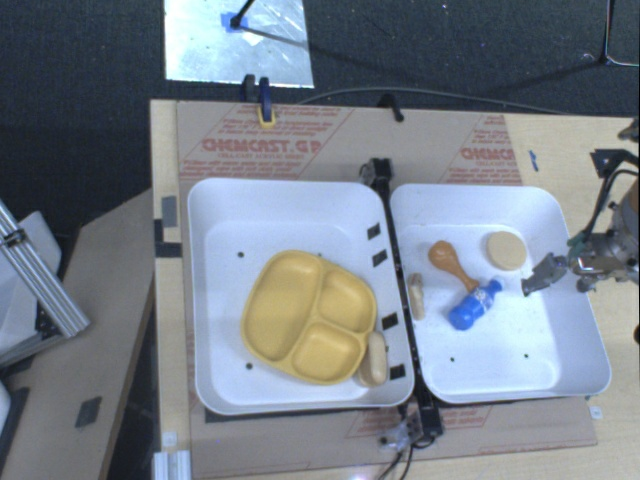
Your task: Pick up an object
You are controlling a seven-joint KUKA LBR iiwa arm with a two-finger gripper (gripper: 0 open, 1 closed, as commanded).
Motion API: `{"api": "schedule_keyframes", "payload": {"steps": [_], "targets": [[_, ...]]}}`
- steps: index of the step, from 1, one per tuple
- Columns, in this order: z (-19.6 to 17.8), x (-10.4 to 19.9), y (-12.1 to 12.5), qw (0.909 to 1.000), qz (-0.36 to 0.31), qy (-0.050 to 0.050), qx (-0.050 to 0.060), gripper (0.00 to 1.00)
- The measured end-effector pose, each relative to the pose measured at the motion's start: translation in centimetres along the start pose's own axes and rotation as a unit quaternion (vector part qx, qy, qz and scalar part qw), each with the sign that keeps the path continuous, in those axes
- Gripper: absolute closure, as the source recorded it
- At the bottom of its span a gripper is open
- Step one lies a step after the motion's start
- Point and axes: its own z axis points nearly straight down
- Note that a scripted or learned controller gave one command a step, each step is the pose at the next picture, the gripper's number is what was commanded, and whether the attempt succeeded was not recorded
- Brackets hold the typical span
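Bottle (475, 305), small, blue with a white cap, lies tilted in the right bin (575, 368); gripper (545, 273) hovers near it, holding nothing, its state unclear.

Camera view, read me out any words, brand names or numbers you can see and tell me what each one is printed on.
"CHEMCAST GP": red print on the brown protective sheet under the bins, behind the left bin; the last letters are blurred, so that part is uncertain.
Red print of the same kind repeats on the sheet behind the right bin, slanted and too blurred to read.
The blue bottle shows no readable label.
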Motion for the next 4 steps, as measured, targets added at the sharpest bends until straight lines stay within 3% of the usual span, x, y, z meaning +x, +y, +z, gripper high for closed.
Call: {"api": "schedule_keyframes", "payload": {"steps": [1,3,4], "targets": [[-0.7,0.1,0.3,1.0,-0.002,-0.002,-0.006,0.0],[11.8,0.3,0.7,1.0,-0.001,-0.001,-0.005,0.0],[14.7,0.3,0.8,1.0,-0.001,-0.001,-0.005,0.0]]}}
